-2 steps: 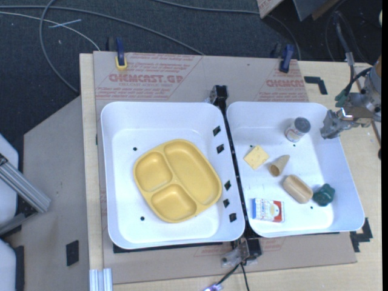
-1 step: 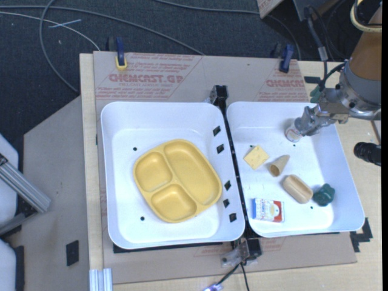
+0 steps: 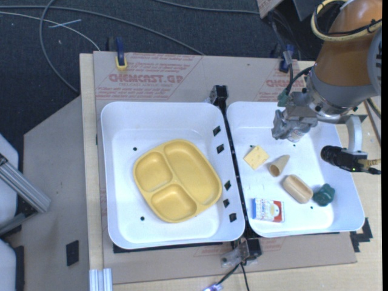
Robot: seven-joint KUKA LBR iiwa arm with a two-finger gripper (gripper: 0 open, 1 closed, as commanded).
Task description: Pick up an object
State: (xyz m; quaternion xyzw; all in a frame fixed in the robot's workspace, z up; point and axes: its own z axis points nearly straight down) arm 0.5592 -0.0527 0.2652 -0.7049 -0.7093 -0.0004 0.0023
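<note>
From the camera above the bench we see the gripper (image 3: 291,129) hanging over the upper part of the right bin (image 3: 260,117), and we cannot tell how its jaws stand. Below it, all resting on the bin floor, lie a yellow cheese wedge (image 3: 256,157), a small cone (image 3: 279,164), a tan bread roll (image 3: 297,188), a green piece (image 3: 324,194) and a small carton (image 3: 267,210), while a yellow divided plate (image 3: 176,179) sits in the left bin (image 3: 115,126). We judge the pick not yet made: choosing an object, descending, closing and lifting all remain.
</note>
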